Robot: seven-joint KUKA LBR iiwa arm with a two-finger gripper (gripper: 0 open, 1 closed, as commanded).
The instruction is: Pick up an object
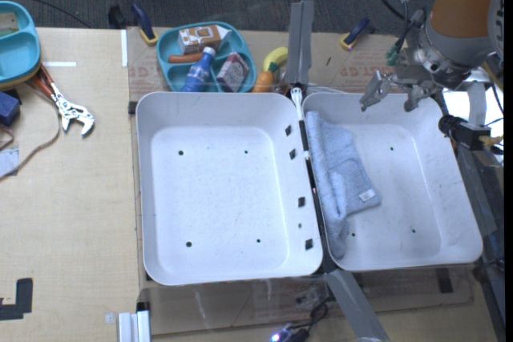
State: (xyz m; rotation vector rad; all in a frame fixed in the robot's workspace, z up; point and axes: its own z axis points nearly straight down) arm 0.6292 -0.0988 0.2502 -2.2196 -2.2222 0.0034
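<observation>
A grey-blue folded cloth (pixel 337 180) lies in the right bin (pixel 425 196), along its left wall, with a small white tag at its right edge. My gripper (pixel 394 97) hangs above the far edge of the right bin, up and to the right of the cloth and apart from it. Its two fingers (pixel 372 96) are spread open with nothing between them. The left bin (pixel 216 188) sits beside it.
A blue tray (pixel 172 72) with a bottle, a box and packets stands behind the left bin, beside a yellow and an orange toy. A wrench (pixel 70 114) and a blue dish (pixel 16 40) lie on the wooden bench at left. A metal divider post (pixel 300 36) rises between the bins.
</observation>
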